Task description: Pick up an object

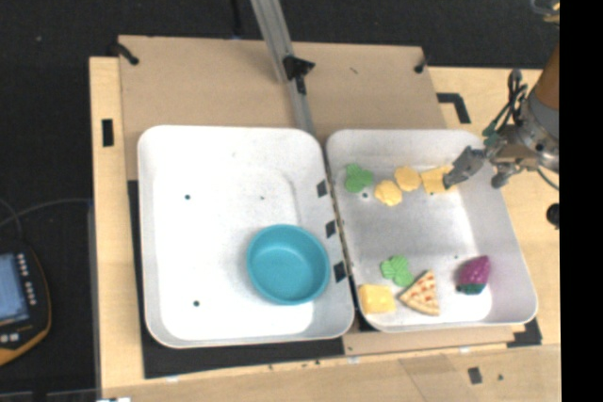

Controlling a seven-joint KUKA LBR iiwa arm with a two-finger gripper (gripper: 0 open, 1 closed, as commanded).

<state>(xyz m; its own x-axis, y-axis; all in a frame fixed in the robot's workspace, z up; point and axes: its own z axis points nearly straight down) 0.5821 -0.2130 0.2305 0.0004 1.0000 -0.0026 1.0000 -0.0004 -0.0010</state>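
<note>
Teal bowl (282,263) sits low in the left bin (188,165). Right bin (490,231) holds yellow pieces (410,178) near its top edge, gripper (462,170) beside them, approaching. Finger state: can't tell. Next, it should lower onto one.

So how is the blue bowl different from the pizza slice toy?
The blue bowl is big and round; the pizza slice toy is small and triangular. The bowl is plain blue all over; the pizza is orange-yellow with red spots. The bowl sits in the left bin, the pizza in the right bin. Both rest near the front.
</note>
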